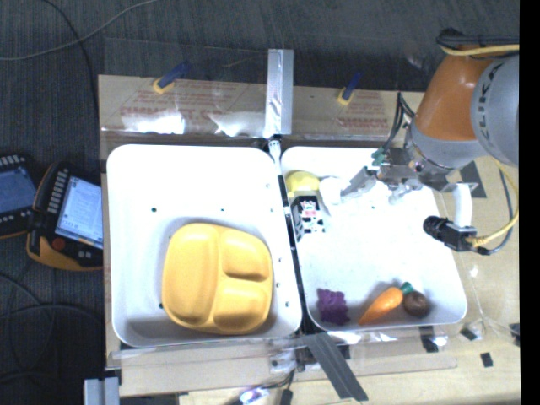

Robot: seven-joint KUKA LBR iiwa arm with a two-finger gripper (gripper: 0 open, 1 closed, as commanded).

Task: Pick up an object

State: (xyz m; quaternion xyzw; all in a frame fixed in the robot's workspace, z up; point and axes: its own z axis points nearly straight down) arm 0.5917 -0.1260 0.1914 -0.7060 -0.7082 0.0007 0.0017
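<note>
White bins sit on the bench. Jaws, spread and gripping nothing, hover in the right bin near a yellow object against the divider; they may strike that wall.

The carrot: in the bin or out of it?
In. The carrot lies flat inside the right bin, near its front wall, between the purple toy and a brown piece.

Dark grey carpet all around, crossed by thin cables. Cardboard-brown bench top under clear taped sheeting. Teach pendant off left on the floor.
</note>
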